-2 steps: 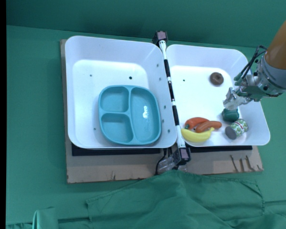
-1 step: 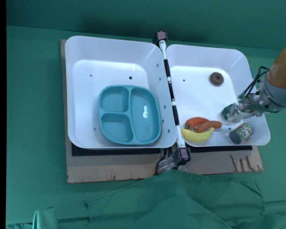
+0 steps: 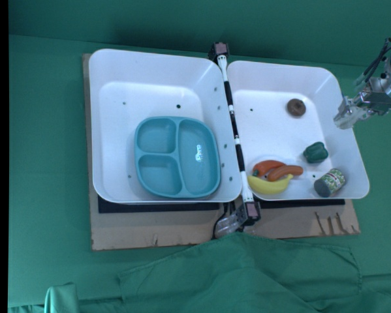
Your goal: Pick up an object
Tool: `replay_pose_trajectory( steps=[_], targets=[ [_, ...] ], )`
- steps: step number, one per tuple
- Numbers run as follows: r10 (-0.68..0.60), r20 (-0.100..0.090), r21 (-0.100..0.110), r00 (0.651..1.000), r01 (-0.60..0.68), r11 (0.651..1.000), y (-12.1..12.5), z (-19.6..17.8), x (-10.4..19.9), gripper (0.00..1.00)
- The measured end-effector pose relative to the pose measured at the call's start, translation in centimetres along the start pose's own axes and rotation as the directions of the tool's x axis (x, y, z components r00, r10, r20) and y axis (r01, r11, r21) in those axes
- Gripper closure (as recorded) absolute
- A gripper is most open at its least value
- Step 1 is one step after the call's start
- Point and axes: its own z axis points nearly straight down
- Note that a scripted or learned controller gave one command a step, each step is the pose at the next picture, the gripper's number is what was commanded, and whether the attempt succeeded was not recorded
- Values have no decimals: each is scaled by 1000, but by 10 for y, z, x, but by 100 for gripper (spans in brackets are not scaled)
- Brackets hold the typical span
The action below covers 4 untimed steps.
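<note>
Right bin (image 3: 326, 83): brown doughnut (image 3: 296, 107) at twelve o'clock, green pepper (image 3: 316, 152) and can (image 3: 330, 182) near five, banana (image 3: 270, 184) at six; green counter (image 3: 45, 142); claw (image 3: 347, 117) state indiscernible.

Green-draped bench (image 3: 45, 142) carries cardboard sheet (image 3: 149, 237); two white bins (image 3: 104, 77) atop, maybe on a dark mat.

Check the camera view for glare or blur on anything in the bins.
Camera view: a small bright glare spot sits on the teal divided plate in the left bin; lighting is even, shadows soft. The doughnut and can in the right bin look slightly soft, and the gripper near that bin's right rim is blurry.
</note>
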Motion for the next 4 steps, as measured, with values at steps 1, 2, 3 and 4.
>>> replay_pose_trajectory(
  steps=[1,2,3,4],
  targets=[
    [1,-2,2,1000,-1,1000,-33,2,10,100],
    [-1,-2,2,1000,1,1000,-52,41,55,100],
    [1,-2,3,1000,-1,1000,-53,126,44,100],
    [1,0,1,1000,-1,1000,-52,101,0,100]
  ],
)
